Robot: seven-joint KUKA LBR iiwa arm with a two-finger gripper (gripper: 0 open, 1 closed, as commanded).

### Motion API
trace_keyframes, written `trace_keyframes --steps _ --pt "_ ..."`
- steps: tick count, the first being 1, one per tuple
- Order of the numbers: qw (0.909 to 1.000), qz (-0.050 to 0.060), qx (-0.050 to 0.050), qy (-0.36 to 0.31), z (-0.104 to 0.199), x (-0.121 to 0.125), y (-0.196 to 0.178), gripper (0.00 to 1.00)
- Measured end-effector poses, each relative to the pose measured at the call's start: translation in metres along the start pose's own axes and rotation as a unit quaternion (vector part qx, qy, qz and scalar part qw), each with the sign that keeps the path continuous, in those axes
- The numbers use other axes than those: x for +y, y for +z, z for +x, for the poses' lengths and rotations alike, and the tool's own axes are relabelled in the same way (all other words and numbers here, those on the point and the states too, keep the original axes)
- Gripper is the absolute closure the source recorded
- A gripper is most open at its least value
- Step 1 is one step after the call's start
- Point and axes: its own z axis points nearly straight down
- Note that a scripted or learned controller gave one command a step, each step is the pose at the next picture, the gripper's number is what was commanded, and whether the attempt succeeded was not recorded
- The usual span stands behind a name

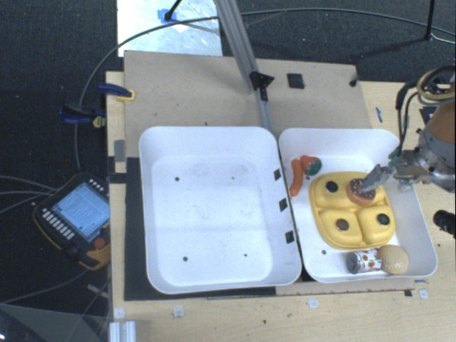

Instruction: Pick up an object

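The bench is sitting there with its cardboard-brown top, and the two white bins are lying side by side on it. The left bin is taking up the bigger share, the right bin is holding all the stuff. The arm is reaching in from the right edge, and the gripper is pointing down into the right bin, hanging right over the upper right cup of the yellow tray. It's touching or nearly touching a round reddish-brown piece sitting in that cup, and honestly I cannot tell whether the claw is apart or together from this angle.

Smaller things: an orange carrot-looking toy with a green end is lying just beside the tray's left side, near the bin's upper left corner. A tan ball is sitting at the bin's front edge, touching a little can lying on its side just left of it. Off the bench, a handheld pendant with a lit screen is resting on the dark floor to the left.
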Motion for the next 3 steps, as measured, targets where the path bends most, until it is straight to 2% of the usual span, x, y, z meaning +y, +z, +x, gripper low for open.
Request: trace_keyframes --steps 1,2,3 --pt "1.0 0.0 0.0 0.0 0.0039 0.0013 0.0624 0.0" --pt "1.0 -0.009 -0.002 -0.002 0.0028 0.0063 0.0706 0.0" --pt "1.0 -0.009 -0.001 -0.002 0.003 0.0065 0.0615 1.0"
